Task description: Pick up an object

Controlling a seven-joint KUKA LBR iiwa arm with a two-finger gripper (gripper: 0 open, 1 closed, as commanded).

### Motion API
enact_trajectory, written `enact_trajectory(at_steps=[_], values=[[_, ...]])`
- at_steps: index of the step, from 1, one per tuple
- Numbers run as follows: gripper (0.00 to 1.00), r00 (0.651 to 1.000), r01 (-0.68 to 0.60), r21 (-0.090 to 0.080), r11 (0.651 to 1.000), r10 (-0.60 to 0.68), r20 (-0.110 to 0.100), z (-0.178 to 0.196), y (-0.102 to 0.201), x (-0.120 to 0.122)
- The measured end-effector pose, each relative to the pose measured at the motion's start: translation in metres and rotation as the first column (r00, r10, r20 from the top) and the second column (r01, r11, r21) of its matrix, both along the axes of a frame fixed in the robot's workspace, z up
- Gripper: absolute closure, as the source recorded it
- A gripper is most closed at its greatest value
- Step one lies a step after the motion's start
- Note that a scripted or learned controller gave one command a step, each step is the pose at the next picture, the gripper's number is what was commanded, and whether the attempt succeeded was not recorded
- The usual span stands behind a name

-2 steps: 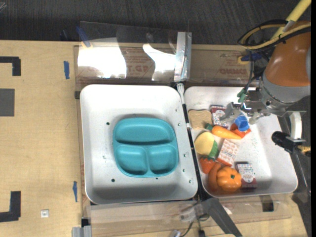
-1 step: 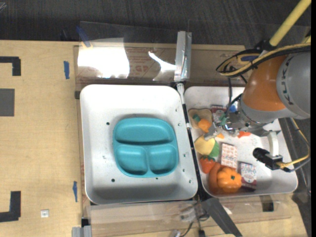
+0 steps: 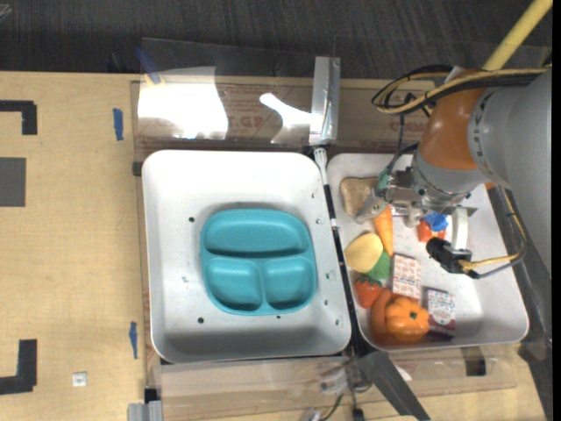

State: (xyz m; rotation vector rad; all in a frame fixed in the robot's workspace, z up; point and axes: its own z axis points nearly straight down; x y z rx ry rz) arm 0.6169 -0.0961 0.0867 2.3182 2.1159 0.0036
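My gripper (image 3: 410, 207) hangs low over the back of the right bin (image 3: 501, 298), under the grey arm with its orange band (image 3: 451, 134). Directly beside it on the left lies an orange carrot (image 3: 384, 227), and a tan bread-like piece (image 3: 355, 193) sits behind that. A small blue and orange item (image 3: 433, 226) shows just right of the gripper. Further forward lie a yellow lemon (image 3: 364, 252), a green piece (image 3: 379, 268), a red tomato (image 3: 367, 293) and an orange pumpkin (image 3: 402, 318). Two small printed boxes (image 3: 406, 276) rest beside the pumpkin.
The left bin (image 3: 166, 235) holds a teal divided plate (image 3: 259, 259). A metal post (image 3: 324, 99) and a clear sheet stand behind the bins. Black and yellow cables (image 3: 456, 257) trail from the wrist across the right bin. Cardboard covers the bench at left.
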Motion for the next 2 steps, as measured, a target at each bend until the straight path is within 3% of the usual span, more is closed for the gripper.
enact_trajectory(at_steps=[1, 2], values=[[1.0, 1.0, 0.001, 0.0, 1.0, -0.001, 0.006, 0.013, 0.0, 0.002], [1.0, 0.995, 0.103, -0.001, 0.995, -0.103, 0.006, 0.11, -0.04, 0.024]])
